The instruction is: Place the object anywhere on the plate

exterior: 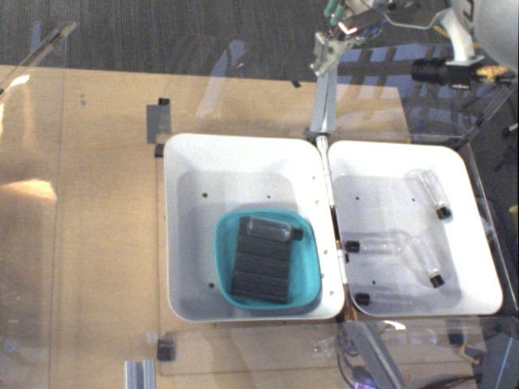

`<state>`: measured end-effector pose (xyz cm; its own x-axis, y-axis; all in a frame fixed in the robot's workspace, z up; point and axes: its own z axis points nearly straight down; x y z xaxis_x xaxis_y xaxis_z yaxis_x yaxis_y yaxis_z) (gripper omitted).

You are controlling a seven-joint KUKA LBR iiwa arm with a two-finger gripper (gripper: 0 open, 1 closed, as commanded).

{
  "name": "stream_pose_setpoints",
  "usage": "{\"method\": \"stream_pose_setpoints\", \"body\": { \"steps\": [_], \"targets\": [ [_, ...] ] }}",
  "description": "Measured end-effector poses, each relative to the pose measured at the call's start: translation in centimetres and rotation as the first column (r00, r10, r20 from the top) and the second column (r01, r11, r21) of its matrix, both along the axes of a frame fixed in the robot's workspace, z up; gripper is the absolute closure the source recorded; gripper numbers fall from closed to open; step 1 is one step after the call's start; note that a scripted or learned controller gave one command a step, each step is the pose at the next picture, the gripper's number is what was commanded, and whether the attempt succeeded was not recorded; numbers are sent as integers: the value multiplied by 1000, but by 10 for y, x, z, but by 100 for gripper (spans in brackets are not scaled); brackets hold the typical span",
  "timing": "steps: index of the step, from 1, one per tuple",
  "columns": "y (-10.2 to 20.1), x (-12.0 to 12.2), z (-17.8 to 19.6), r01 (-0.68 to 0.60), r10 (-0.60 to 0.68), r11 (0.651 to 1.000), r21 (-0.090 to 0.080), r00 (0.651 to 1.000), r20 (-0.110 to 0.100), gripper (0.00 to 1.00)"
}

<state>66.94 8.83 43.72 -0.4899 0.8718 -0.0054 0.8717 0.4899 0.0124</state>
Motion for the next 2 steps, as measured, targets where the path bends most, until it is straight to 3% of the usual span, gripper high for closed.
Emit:
{"method": "stream_pose_setpoints", "body": {
  "steps": [1,2],
  "targets": [
    [-100,0,0,-151,151,989,-4,989,-2,100],
    [-49,-1,0,-348,348,938,-5,938,-1,100]
  ]
}}
